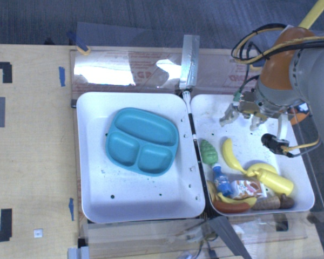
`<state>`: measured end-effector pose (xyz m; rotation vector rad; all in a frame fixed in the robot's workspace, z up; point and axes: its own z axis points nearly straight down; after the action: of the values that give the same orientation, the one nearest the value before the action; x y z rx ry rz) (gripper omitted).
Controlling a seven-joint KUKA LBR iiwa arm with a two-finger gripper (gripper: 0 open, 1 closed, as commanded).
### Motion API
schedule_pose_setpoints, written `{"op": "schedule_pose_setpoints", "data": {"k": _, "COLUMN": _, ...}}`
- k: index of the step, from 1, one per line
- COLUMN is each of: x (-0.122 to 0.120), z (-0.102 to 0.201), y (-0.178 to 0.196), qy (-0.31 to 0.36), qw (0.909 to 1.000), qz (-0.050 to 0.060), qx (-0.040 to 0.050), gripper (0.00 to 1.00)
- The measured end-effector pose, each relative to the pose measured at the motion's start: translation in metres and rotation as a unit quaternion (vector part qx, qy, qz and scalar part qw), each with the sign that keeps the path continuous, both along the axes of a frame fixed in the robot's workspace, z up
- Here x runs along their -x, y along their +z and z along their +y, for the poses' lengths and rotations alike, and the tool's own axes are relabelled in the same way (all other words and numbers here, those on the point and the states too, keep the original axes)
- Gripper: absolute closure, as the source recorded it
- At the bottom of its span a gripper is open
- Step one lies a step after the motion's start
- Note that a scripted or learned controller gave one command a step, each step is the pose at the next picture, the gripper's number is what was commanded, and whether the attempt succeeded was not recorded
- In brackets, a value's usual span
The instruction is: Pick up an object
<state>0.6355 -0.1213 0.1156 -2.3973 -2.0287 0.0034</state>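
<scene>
My hand (242, 116) hangs spread open and empty over the bare back end of the right white plastic bin (308, 190). The curved yellow plastic banana (230, 155) lies just in front of it. Dropping straight down probably grabs nothing, or clips the bin wall.

Print on the packet (247, 188) seems unreadable.

Bright, even overhead light falls across the bench. Strong glare whitens the clear plastic sheet (129, 69) at the far side, behind the left bin (92, 198). Shadows are soft and short. Focus is slightly soft throughout, with mild graininess.
</scene>
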Motion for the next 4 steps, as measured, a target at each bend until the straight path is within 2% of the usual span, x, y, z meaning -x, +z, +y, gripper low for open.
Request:
{"op": "schedule_pose_setpoints", "data": {"k": 1, "x": 0.030, "z": -0.005, "y": -0.029, "qy": 0.139, "qw": 0.9903, "qz": -0.002, "qx": -0.0006, "gripper": 0.00}}
{"op": "schedule_pose_setpoints", "data": {"k": 2, "x": 0.058, "z": 0.016, "y": -0.027, "qy": 0.222, "qw": 0.9749, "qz": -0.005, "qx": 0.0037, "gripper": 0.00}}
{"op": "schedule_pose_setpoints", "data": {"k": 3, "x": 0.058, "z": 0.018, "y": -0.018, "qy": 0.222, "qw": 0.9750, "qz": -0.005, "qx": 0.0017, "gripper": 1.00}}
{"op": "schedule_pose_setpoints", "data": {"k": 4, "x": 0.058, "z": 0.018, "y": -0.019, "qy": 0.222, "qw": 0.9750, "qz": -0.004, "qx": 0.0015, "gripper": 0.00}}
